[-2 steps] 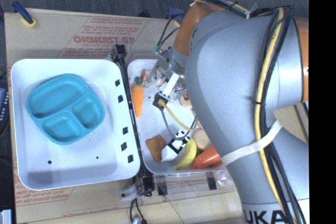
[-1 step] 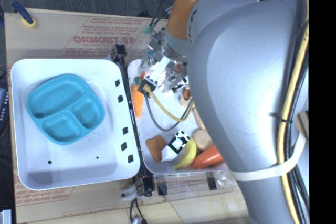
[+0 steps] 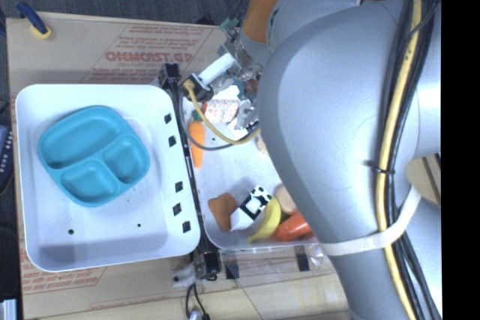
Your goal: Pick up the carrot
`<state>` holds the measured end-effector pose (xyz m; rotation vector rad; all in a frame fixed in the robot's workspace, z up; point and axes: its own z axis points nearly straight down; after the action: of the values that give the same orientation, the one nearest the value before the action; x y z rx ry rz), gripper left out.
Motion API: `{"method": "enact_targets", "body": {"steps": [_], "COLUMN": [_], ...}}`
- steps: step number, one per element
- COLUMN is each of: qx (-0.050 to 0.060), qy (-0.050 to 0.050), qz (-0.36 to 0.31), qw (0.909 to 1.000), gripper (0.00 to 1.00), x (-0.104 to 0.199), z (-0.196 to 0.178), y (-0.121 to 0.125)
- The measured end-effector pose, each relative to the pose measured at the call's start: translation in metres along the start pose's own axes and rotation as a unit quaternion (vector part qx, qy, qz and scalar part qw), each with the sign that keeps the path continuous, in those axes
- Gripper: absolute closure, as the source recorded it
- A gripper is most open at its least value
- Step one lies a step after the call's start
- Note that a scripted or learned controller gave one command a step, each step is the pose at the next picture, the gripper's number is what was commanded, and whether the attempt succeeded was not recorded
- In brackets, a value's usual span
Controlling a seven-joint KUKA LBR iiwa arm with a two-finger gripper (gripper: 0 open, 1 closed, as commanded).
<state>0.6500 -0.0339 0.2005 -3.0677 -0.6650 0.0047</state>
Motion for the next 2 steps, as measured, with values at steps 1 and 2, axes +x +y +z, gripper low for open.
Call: {"method": "enact_targets", "body": {"steps": [1,2], "qx": [0.001,-0.001], "qy": [-0.002,0.0], "qz": [0.012,0.11], "qw": [0.9999,0.994], "gripper": [0.0,0.0], "x": [-0.035,-0.006], "z": [0.01,0.009], "y": [-0.039,-0.025]}}
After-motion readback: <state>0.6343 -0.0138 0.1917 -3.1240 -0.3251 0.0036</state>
